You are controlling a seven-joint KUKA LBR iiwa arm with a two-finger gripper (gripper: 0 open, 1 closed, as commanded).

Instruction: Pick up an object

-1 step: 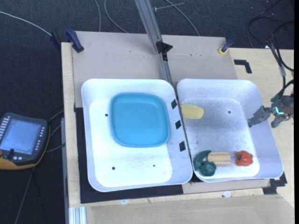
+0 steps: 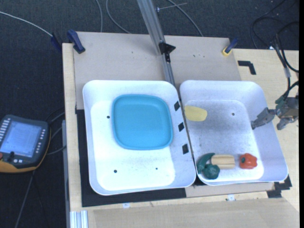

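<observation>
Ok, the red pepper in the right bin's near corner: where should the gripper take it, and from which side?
Probably straight down from above onto the red pepper, closing across its round red body rather than the green stem. It sits near the right bin wall with the tan block close on its left, so a side approach looks cramped. The gripper waits at the right rim.

Robotics lab setup: plywood bench (image 2: 118,56) with clamps (image 2: 76,42) at the corners, dark carpet floor (image 2: 28,70) with loose cables (image 2: 95,4), teach pendant (image 2: 21,141) lying left, metal pole (image 2: 152,20) rising over two white bins (image 2: 95,127).
</observation>
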